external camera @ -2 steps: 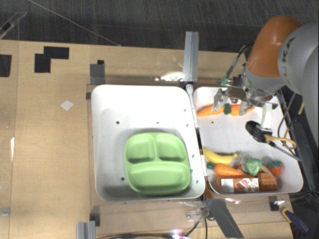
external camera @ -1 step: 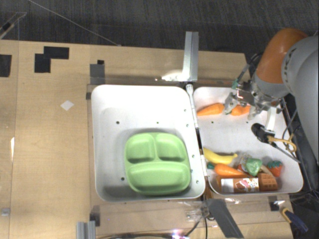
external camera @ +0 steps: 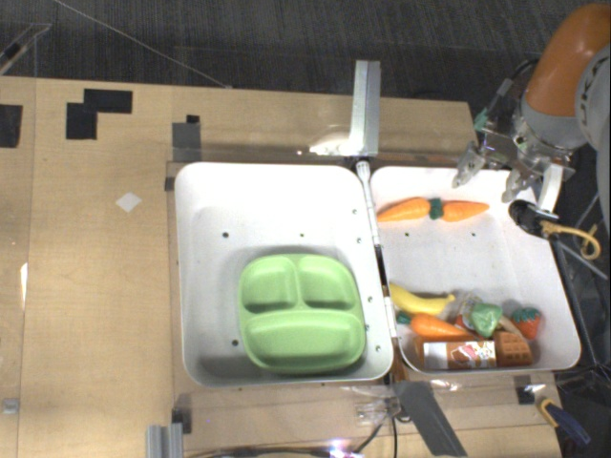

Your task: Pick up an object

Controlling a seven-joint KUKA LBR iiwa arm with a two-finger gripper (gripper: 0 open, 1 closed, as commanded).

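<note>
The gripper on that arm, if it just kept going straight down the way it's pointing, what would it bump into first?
Probably the bare floor of the right bin. The gripper points down near the far right corner; the double-ended carrot lies just left of its line, though depth is unclear.

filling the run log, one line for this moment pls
gripper open, holding nothing | above right bin far edge | near carrot pair | green tray in left bin

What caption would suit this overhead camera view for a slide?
Open gripper above the right bin's far edge, near two carrots; green tray in left bin.
</note>
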